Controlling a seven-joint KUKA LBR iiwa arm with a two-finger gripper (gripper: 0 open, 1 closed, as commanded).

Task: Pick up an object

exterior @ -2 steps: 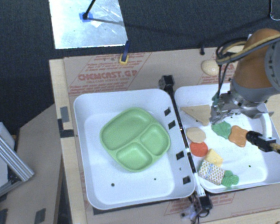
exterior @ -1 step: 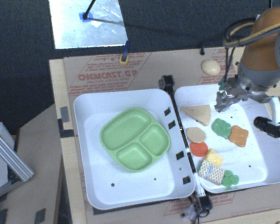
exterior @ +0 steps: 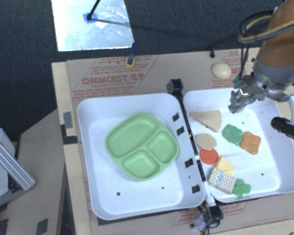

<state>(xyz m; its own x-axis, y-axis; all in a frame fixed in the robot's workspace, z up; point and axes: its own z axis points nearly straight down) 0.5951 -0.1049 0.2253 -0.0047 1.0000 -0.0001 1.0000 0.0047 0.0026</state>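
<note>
two white bins (exterior: 135, 102), cardboard bench (exterior: 116, 75), dark floor (exterior: 13, 50)

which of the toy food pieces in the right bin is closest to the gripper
The pale tan wedge-shaped piece at the bin's upper left, just left of the gripper; the green and orange pieces lie farther down.

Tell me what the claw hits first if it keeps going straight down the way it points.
Probably bare floor of the right bin. The claw hangs right of the tan wedge and above the green piece, though depth is unclear.
</note>
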